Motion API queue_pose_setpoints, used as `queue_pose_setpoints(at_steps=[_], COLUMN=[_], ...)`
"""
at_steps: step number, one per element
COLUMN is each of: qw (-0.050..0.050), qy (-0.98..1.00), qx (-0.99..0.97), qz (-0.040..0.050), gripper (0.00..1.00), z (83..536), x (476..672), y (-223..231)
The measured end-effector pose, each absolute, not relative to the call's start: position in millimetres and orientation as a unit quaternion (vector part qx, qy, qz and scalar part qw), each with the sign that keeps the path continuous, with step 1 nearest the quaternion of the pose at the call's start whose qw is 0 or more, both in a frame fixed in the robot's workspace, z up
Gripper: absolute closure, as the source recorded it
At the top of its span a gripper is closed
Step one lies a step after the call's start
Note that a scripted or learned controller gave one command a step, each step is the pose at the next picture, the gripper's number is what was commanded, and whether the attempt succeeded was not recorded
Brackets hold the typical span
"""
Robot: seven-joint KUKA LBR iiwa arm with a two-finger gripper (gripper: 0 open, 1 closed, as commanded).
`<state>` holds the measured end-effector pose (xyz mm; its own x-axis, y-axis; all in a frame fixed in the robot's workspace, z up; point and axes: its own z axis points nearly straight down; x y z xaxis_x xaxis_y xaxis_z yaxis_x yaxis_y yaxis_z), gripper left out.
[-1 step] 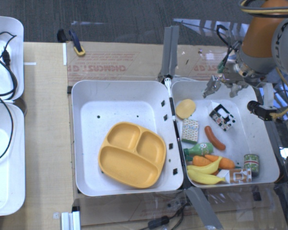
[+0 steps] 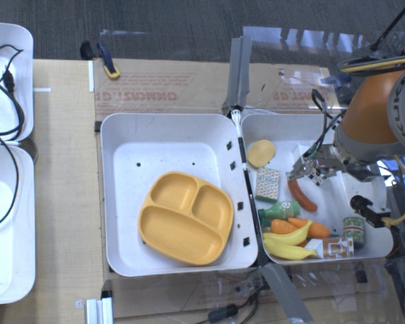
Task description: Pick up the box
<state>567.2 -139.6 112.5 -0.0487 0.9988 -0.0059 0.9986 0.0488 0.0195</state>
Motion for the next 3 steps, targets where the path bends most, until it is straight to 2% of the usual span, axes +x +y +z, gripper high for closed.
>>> queue_pose_setpoints(at_steps=[1,2,3], qw=[-0.001,0.009,-0.001], qy=[0.722,0.782,0.726], qx=[0.692,0.623,0.688], qz=[-0.002,0.0046,-0.0021], gripper=[0.0,0.0,0.0], z=[188.0,115.3,185.2], x=[626.3,596.0,614.8], y=[-90.9,-124.6,-142.4])
